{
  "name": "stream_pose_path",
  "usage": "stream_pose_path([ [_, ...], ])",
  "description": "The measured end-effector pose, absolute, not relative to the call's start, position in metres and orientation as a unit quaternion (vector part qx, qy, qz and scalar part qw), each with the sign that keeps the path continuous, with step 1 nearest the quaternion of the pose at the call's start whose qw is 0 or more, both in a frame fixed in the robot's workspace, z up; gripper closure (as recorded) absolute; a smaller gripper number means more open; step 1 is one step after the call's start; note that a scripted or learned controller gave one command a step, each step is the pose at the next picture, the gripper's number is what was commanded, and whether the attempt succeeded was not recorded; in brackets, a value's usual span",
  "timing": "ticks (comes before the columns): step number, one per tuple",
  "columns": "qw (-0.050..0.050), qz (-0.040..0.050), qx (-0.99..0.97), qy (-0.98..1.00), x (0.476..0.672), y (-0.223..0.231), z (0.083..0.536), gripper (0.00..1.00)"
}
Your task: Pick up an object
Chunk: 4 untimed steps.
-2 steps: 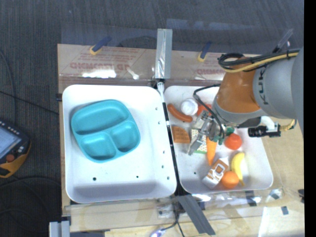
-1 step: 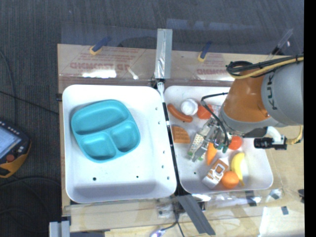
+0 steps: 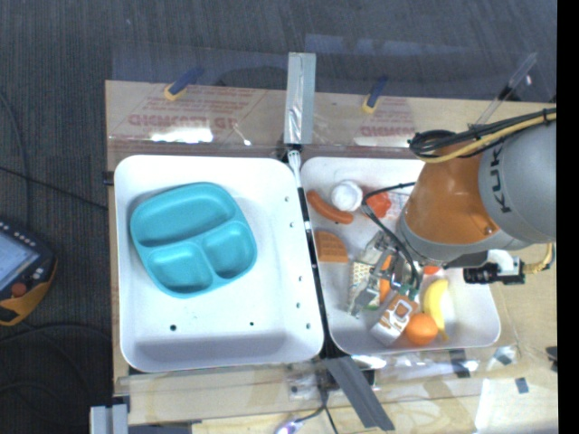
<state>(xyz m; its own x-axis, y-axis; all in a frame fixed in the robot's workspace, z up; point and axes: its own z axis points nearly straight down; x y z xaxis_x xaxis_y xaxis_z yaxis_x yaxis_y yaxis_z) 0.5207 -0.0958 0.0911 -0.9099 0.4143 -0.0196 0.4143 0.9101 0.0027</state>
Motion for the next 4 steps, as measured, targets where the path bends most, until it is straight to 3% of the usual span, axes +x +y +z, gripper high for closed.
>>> stream_pose_path([
  [1,0.01,-0.0007,0.212,0.977,0.521,-0.096,0.1,1.0],
  [2,0.01,-0.0007,0.212,0.977,0.521,-0.096,0.1,0.0],
  [3,0.01,0.0008,0.231,0.973,0.49,-0.102,0.091,0.0],
  [4,0.003,0.0004,0.228,0.974,0.592,-0.097,0.092,0.0],
])
